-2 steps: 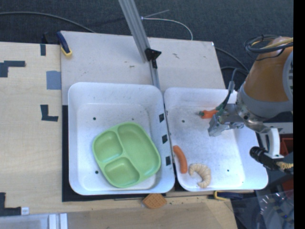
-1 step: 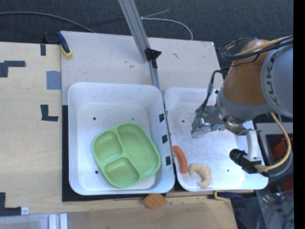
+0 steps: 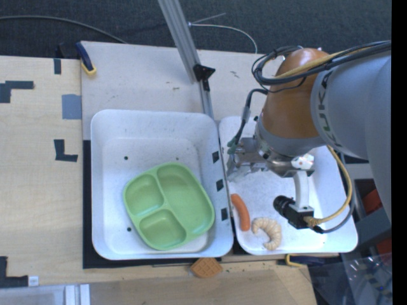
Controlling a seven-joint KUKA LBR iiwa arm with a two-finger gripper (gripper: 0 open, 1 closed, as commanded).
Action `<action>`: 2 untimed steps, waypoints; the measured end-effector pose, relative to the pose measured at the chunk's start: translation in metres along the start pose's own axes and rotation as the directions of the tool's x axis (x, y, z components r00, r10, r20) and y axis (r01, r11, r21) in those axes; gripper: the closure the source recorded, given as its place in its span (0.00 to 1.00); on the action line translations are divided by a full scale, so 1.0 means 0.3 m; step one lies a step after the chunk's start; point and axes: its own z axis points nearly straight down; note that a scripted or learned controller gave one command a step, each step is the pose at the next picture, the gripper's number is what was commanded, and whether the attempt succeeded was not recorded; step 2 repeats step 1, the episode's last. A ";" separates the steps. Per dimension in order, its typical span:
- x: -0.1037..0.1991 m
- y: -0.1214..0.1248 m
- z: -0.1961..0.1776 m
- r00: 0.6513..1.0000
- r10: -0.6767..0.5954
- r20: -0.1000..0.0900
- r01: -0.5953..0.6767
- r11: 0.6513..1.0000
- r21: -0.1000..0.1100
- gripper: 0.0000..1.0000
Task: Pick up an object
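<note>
Cracker [image 3: 205,267]: tan, waffled, on the table's near edge, just in front of the left bin and outside it.
Croissant [image 3: 269,232]: pale, curled, in the right bin near its front wall, just right of the sausage and apart from it.
Sausage [image 3: 240,211]: orange-red, lying lengthwise in the right bin close to its left wall, below the tool and not touched by it.
Black part [image 3: 291,212]: dark and stubby, at the lower end of a white bracket on the arm, over the right bin, with a yellow cable beside it.
Plate [image 3: 168,205]: green, three compartments, flat in the front half of the left bin, turned at a slant.
Left bin [image 3: 102,170]: white, shallow, speckled with dark dots, touching the right bin along its right wall.
Right bin [image 3: 340,237]: white, shallow, largely covered by the arm.
Tool [image 3: 238,165]: metal, low over the right bin beside its left wall, above the sausage; open or closed not clear from here, nothing seen held.
Arm [image 3: 356,100]: grey with an orange band, coming in from the right, black cables looped on top.
Table [image 3: 32,170]: light wood, with grey tape marks at left.
Metal rail [image 3: 181,30]: silver, slanting from the top down to the back corner between the bins.
Clamp [image 3: 86,59]: blue and yellow, at the back left of the white board under the bins.
</note>
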 end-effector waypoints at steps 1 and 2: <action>0.166 0.033 -0.017 1.000 0.001 0.000 -0.001 1.000 -0.001 1.00; 0.166 0.033 -0.017 1.000 0.001 0.000 -0.001 1.000 -0.001 1.00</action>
